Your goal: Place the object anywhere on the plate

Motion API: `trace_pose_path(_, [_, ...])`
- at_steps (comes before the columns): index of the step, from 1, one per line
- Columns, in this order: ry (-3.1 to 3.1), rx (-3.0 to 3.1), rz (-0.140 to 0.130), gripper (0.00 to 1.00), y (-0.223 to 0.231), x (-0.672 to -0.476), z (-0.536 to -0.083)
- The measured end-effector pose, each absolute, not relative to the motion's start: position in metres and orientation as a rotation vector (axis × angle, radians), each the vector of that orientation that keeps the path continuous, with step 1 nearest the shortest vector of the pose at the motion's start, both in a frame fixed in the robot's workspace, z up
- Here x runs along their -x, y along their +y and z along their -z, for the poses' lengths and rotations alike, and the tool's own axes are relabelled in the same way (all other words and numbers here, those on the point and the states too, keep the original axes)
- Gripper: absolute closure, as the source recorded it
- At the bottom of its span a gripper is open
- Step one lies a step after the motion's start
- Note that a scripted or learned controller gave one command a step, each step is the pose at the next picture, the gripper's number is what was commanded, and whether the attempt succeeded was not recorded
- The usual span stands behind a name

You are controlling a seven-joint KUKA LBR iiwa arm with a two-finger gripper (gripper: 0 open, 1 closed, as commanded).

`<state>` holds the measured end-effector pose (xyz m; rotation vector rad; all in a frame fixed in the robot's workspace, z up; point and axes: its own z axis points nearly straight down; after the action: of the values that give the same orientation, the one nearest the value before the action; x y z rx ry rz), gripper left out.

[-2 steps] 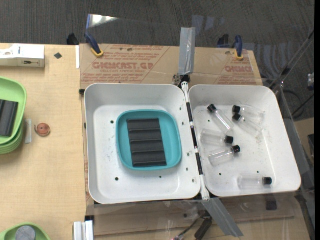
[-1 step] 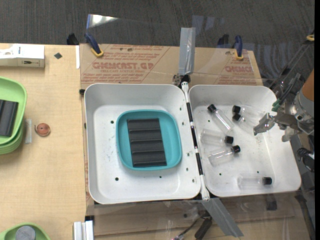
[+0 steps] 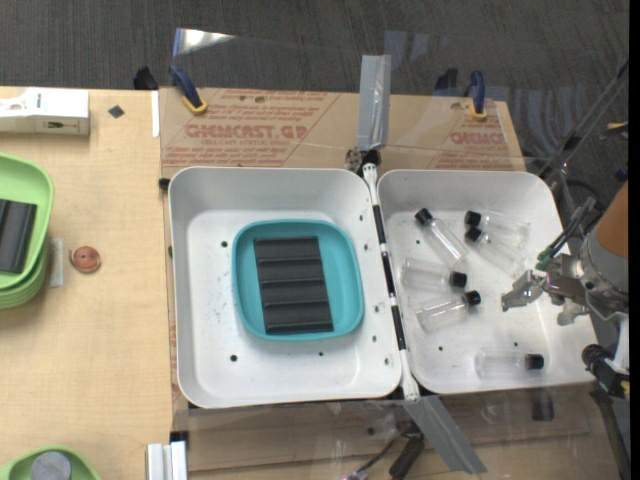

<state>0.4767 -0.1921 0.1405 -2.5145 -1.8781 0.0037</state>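
A teal plate with a black ribbed insert lies in the left white bin. Several clear tubes with black caps lie scattered in the right bin, among them one tube at the back left, one tube in the middle and one tube near the front. My gripper hangs over the right bin's right side, its fingers apart with nothing between them. It is just right of the middle tubes and touches none of them.
A green tray holding a dark block sits at the far left of the bench, with a small brown disc beside it. Brown cardboard lies behind the bins. A white box rests at the back left.
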Motion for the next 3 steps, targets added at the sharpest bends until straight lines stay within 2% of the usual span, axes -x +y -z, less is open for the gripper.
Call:
trace_pose_path(1, [-1.828,2.555,-0.004,0.00,-0.180,-0.478,-0.276])
trace_pose_path(2, [-1.759,2.602,-0.007,0.00,-0.212,-0.481,-0.375])
trace_pose_path(3, [-1.668,2.661,-0.007,0.00,-0.215,-0.478,-0.441])
